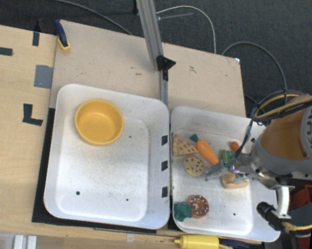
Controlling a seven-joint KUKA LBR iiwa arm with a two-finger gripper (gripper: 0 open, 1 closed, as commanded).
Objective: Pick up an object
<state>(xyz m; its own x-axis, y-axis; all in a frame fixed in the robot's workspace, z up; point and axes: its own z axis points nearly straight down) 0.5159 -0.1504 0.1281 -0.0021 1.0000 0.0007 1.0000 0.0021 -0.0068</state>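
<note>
Crowding the right bin (220, 120), the end effector (225, 170) hides among toys; its grip state is unreadable.

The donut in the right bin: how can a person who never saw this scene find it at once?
Look in the right bin, near its front edge. The donut lies there, touching a small teal piece. It alone is a round ring with a hole and sprinkled pink icing.

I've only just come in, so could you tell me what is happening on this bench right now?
The robot arm reaches in from the right over the right bin, its gripper down among the toy foods, near a carrot, a cookie and a pale piece. Nothing is visibly held. A doughnut lies nearer the front. The left bin holds a yellow bowl.
</note>
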